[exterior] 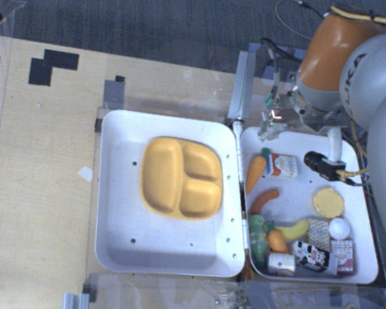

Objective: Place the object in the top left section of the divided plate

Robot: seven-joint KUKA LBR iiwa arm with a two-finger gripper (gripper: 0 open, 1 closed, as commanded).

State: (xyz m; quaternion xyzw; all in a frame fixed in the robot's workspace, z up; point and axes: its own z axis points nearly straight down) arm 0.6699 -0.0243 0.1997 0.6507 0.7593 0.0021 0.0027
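The yellow plastic divided plate [181, 177] lies in the middle of the left white bin [162, 250], with one long compartment on its left side and two smaller ones stacked on its right; all three hold nothing. No single object is yet set apart for the plate: the candidates all lie in the right white bin [366, 265], which touches the left bin along a shared rim. Nearest that rim are an orange toy carrot [255, 174], a reddish-orange toy sausage [264, 200] just below it, and a green toy vegetable [258, 234] lower still. Beside the carrot lies a small white carton with a red and green label [283, 166]. Toward the bin's right side sit a pale yellow round disc [328, 202], a white ball [339, 229] and a yellow toy banana [296, 229]. Along the bottom edge are a small orange piece [277, 241], a white can [281, 264], a black-and-white patterned box [311, 255] and a reddish packet [342, 255].

The pincer [273, 124] hangs over the top left corner of the right bin, above the carton, and I cannot tell whether it is open or closed; nothing is visible in it. The grey arm with its orange band [330, 52] comes in from the upper right. Both bins rest on a pale wooden surface [38, 189].
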